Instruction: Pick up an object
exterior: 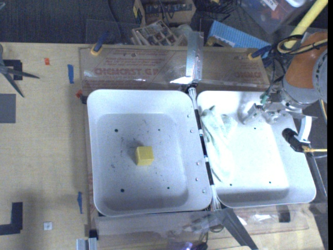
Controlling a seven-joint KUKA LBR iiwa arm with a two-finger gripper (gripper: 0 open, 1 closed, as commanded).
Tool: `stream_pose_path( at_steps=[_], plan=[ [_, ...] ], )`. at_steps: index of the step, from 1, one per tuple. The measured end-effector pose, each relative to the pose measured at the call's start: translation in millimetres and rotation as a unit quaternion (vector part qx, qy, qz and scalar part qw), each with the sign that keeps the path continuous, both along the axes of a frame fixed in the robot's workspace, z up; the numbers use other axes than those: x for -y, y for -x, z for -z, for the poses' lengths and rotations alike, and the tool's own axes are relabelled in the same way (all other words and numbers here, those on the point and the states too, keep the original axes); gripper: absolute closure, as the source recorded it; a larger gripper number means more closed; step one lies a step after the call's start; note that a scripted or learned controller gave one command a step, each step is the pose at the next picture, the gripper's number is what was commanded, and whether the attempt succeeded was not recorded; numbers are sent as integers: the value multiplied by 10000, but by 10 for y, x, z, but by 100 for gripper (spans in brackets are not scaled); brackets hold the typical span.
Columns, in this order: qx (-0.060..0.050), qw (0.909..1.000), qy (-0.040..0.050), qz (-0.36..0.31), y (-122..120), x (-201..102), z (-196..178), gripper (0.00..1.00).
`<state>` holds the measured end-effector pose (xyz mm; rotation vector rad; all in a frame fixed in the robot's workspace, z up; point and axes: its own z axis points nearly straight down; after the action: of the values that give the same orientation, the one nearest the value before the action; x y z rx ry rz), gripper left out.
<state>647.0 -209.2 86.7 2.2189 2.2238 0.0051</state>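
A yellow cube (144,155) is seen lying near the centre of the left bin (104,108), alone on the scuffed floor. The gripper (256,111) is held over the right bin (291,186), toward its 12 o'clock rim, well apart from the cube. Its state cannot be told. Crumpled clear plastic (216,139) is noted along that bin's 9 o'clock side.

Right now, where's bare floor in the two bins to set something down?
Left bin: open floor all round the yellow block, widest towards its far wall and right wall. Right bin: near half bare. Crowded: clear plastic along its left wall, and the gripper over its far edge.
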Motion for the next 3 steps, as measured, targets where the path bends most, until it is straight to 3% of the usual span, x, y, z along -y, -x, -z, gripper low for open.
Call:
stream_pose_path(
  at_steps=[1, 2, 3],
  plan=[
    [27, 9847, 24, -1743, 307, -1085, -20, 0],
    [31, 9633, 39, -2685, 59, -409, -10, 0],
    [16, 9964, 19, -848, 6, -1112, -13, 0]
  ],
)
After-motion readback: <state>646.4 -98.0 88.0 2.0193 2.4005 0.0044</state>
